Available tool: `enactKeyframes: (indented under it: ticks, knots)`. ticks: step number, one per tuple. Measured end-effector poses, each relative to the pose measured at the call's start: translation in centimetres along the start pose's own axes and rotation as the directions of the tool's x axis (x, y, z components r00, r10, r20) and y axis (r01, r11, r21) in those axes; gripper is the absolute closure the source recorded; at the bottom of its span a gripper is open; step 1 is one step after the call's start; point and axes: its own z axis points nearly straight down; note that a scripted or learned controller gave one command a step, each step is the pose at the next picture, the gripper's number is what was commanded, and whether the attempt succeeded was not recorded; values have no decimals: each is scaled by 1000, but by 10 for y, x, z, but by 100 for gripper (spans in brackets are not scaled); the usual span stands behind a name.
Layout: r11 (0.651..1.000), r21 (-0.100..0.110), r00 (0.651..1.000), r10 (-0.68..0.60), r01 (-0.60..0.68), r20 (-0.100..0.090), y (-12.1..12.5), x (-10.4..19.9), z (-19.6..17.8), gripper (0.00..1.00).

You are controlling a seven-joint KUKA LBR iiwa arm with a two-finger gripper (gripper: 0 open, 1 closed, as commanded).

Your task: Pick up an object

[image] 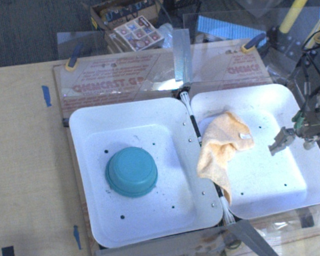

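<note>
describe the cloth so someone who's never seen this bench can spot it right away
Find the two white bins side by side; take the right bin. The cloth lies crumpled at that bin's left edge, draped over the divide between the bins. It is pale yellow, soft and folded, unlike the round teal bowl in the left bin.

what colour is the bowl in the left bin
Teal, a blue-green. The bowl sits upside down in the left bin, clearest in the camera view.
</note>
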Motion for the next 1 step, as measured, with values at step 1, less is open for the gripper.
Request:
enactKeyframes:
  ticks: [1]
  knots:
    - [998, -4, 998, 59, -59, 2, 79, 14, 57, 0]
